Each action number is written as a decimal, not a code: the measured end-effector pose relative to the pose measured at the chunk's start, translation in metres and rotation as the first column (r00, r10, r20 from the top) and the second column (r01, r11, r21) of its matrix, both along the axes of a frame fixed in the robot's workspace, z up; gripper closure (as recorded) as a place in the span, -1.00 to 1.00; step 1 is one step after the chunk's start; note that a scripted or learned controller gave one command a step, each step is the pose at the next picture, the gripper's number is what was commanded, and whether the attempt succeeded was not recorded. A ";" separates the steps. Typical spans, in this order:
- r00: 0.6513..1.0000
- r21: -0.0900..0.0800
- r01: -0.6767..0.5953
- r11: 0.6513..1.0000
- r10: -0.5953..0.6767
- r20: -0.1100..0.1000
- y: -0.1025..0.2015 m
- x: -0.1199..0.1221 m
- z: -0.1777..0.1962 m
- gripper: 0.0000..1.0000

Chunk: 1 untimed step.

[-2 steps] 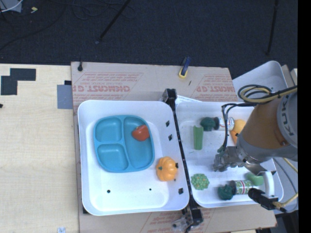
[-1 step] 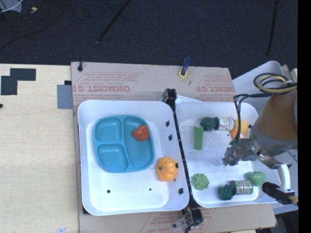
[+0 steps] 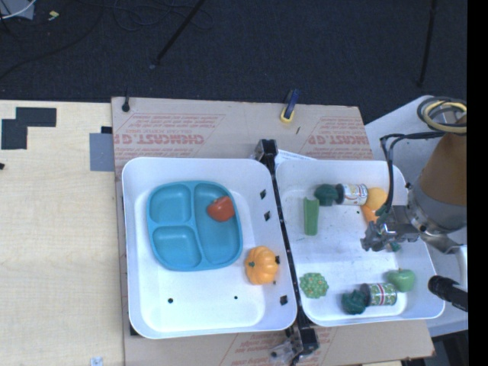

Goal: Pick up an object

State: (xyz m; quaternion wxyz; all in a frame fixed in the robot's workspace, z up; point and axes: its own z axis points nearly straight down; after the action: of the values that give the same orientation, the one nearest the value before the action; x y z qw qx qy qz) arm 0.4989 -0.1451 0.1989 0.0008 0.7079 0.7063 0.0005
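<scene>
The camera view looks down at a slant on a tabletop [image 3: 53,227] carrying two shallow white bins side by side, with the divider [image 3: 276,227] between them serving as the landmark.

To the left of the divider, the left bin [image 3: 137,296] holds a blue sectioned plate [image 3: 194,226] with a small red piece [image 3: 221,209] lying in the compartment nearest the divider. An orange toy pumpkin [image 3: 261,266] sits just beside the divider, off the plate's near corner.

To the right of the divider, the right bin [image 3: 335,242] holds the rest: a green block [image 3: 311,216] standing near the divider, a bottle with a dark green cap [image 3: 341,194] lying on its side farther right, and a yellow-orange piece [image 3: 374,200] touching the bottle's far end. Lower down lie a bumpy green ball [image 3: 313,285], a second labelled bottle [image 3: 371,296] and a pale green round piece [image 3: 402,280].

The arm enters from the far right, and the pincer [image 3: 381,237] hangs low in the right bin, well apart from the divider, between the yellow-orange piece and the pale green round piece. Whether it is open or closed cannot be told — it is a dark cluster with nothing visibly in it.

The yellow-orange piece seems the likeliest target. It is judged light, stiff and smooth, so probably slippery; a grip across its middle looks soundest — though the bottle touching it may crowd one side.
</scene>
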 end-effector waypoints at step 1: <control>1.000 0.000 -0.003 1.000 0.003 -0.001 -0.001 0.001 0.030 1.00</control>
State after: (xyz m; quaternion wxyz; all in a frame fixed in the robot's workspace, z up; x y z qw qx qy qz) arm 0.4996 -0.1458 0.2292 0.0004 0.7070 0.7072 0.0004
